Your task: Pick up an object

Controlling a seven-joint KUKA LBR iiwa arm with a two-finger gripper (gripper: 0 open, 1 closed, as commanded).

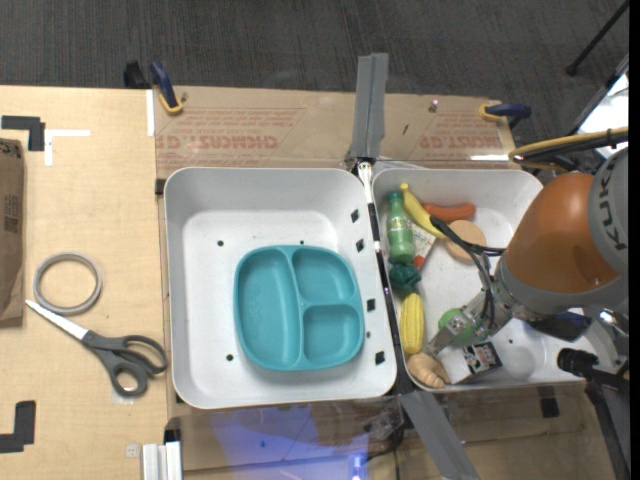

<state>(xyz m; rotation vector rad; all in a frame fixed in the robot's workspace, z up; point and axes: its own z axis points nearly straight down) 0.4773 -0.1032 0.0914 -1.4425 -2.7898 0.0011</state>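
Two white bins sit side by side on the desk. Left bin (pixel 190 268) has a teal divided tray (pixel 298 306) sitting abt in the middle, nothing else in it. Right bin (pixel 520 183) holds all the toy food: green bottle (pixel 399 227) upright-ish along the left wall, banana (pixel 418 211) just beside it towards the back wall, carrot (pixel 450 211) next to that, tan round thing (pixel 466 235) touching the banana's end. Lower down the left wall there's a green leafy piece (pixel 405 278), then corn (pixel 411 323) below it, and a beige lumpy thing (pixel 427 370) in the front left corner. Arm (pixel 560 238) comes in from the right over that bin, w/ the gripper (pixel 452 330) low near the front, just right of the corn. Can't tell if it's released or clenched, the tip's too small and cluttered, and I don't see anything clearly between its tips. Outside the bins, on the desk's left side: tape roll (pixel 68 282) and scissors (pixel 105 348) just below it. Blue clamps (pixel 165 86) at the cardboard's back corners.
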